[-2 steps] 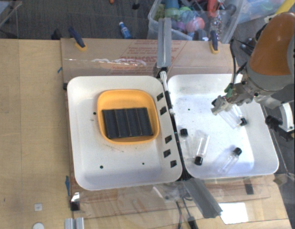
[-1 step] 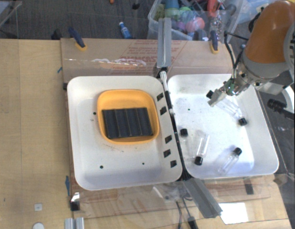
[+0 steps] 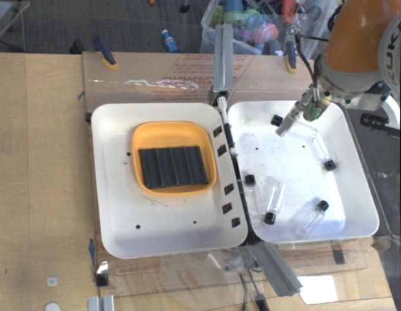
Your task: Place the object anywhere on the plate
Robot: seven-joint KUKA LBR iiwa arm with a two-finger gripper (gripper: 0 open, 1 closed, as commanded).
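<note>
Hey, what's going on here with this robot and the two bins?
A grey and orange arm reaches in over the right bin, its gripper near that bin's far side, above several clear vials with black caps, like one near the divider. The yellow plate in the left bin holds a dark ridged block, no vial.

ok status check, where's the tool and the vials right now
Tool over right bin's upper part, grip state unclear. Clear vials with black caps lying loose in right bin. Yellow plate in left bin carries a dark ridged block.
</note>
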